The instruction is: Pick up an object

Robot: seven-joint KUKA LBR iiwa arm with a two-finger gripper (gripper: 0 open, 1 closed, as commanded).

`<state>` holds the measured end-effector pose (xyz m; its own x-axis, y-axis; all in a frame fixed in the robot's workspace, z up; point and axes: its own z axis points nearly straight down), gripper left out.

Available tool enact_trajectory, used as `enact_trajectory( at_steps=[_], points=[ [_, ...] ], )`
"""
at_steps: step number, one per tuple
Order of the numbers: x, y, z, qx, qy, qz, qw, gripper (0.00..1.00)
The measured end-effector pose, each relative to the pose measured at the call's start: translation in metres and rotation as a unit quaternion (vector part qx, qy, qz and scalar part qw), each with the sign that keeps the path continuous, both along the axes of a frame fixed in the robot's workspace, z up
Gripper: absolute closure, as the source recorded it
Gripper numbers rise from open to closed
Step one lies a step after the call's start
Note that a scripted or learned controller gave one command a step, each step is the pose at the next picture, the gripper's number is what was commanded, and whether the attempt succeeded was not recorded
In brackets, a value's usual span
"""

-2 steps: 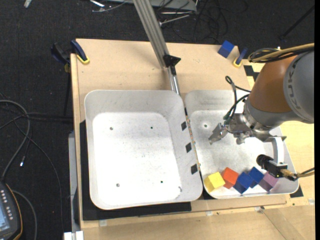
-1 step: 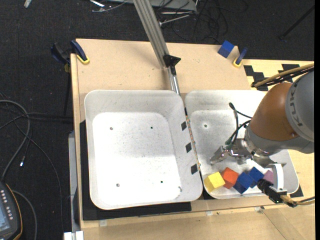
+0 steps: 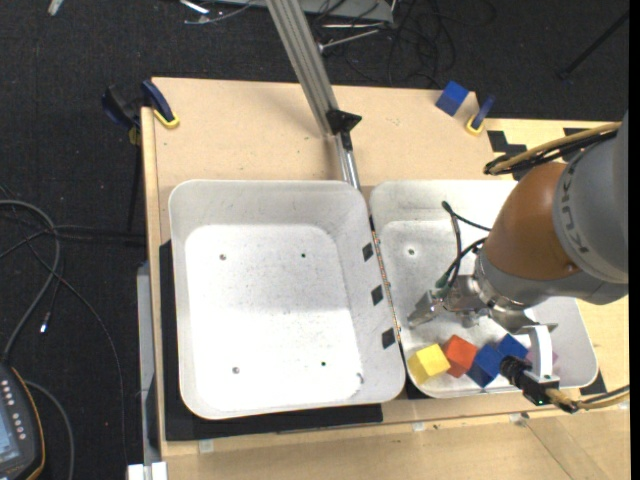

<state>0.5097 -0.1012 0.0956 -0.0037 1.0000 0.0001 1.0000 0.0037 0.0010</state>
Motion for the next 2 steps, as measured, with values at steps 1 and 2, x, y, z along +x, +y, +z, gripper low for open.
enact_trajectory(
  at_steps=[1, 2],
  points=[
    [0.059, -0.051, 0.0, -0.0021, -0.002, -0.001, 1.0, 0.0],
    [0.022, 0.003, 0.0, 0.001, 0.002, 0.001, 1.0, 0.0]
  ],
)
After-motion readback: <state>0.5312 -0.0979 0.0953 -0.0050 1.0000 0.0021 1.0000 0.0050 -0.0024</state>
